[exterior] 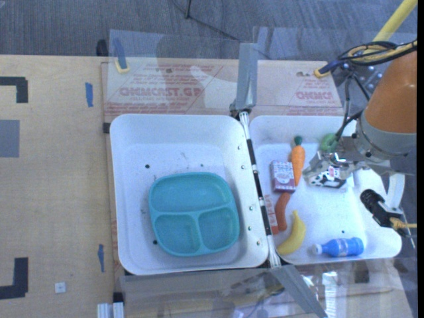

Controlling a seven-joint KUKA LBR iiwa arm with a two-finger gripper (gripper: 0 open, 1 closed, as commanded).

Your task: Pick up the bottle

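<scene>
The bottle [340, 247] is blue with a white cap and lies on its side near the front edge of the right bin [379, 249], cap pointing left. My gripper [329, 164] hangs over the middle of that bin, well behind the bottle and apart from it. A small black-and-white item [329, 178] lies just under the gripper.
The right bin also holds a carrot [297, 162], a red carton [283, 176], a reddish sausage [282, 212], a banana [293, 235] left of the bottle, and a green item [328, 141] at the back. A teal divided plate [193, 212] sits in the left bin [132, 144].
</scene>
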